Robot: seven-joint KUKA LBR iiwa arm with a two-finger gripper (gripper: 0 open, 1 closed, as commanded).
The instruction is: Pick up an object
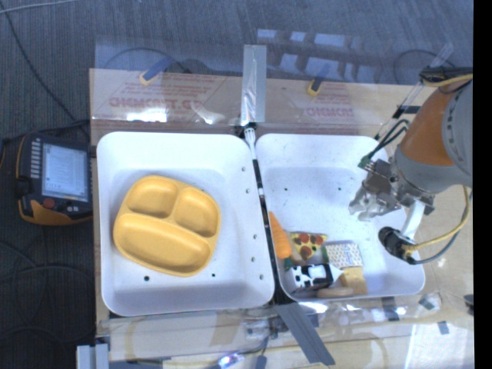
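Still at the approach stage, by the look of it: nothing lifted, nothing between the fingers. Hanging over the right side of the right bin (307, 156), the end effector (378, 204), pointed down toward bare white floor, with its fingers seen as a pale metallic cluster, apparently a little apart, though hard to tell how far at this slant. No contact with any object. Reaching in from the right, the grey arm (461, 152) with its orange band (427, 133) above the wrist, a yellow cable (438, 239) looping below it and a dark round fitting just beside the end effector. Candidates for the pick heaped in the near corner of that same bin: an orange carrot-like piece (280, 237) along the divider, a flat pizza-patterned item (307, 246), a black-and-white cow-patterned thing (310, 276), a speckled grey block (344, 253) and a tan lump (350, 281), all touching or overlapping. Alone in the left bin (108, 229), well apart from the arm, a yellow divided plate (167, 223). Next move, as a judgement: shift toward the near corner and to the left, settle above one item at the edge of the heap, then descend with fingers spread enough to straddle it. Likely trouble: crowding, with neighbours nudged or two pieces caught at once, and the bin wall close behind the heap.
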